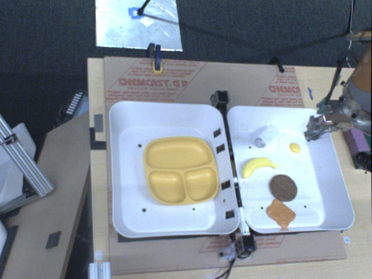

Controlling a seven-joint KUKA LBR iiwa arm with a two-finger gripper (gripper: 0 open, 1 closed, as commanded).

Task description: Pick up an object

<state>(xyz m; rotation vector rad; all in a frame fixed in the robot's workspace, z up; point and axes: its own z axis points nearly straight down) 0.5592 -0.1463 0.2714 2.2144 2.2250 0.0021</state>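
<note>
While the left bin [125,156] carries a yellow tray [177,170], the right bin [331,185] holds the loose pieces: a brown disc [283,187], an orange piece [281,213], a banana [258,166], a clear cup [260,138] and a yellow bit [294,147]. The gripper [315,127] hangs at that bin's upper right edge, grasping nothing; whether it is parted I cannot tell. The yellow bit lies nearest, just down-left of it; the banana, farther the same way, runs roughly left-right.
</note>
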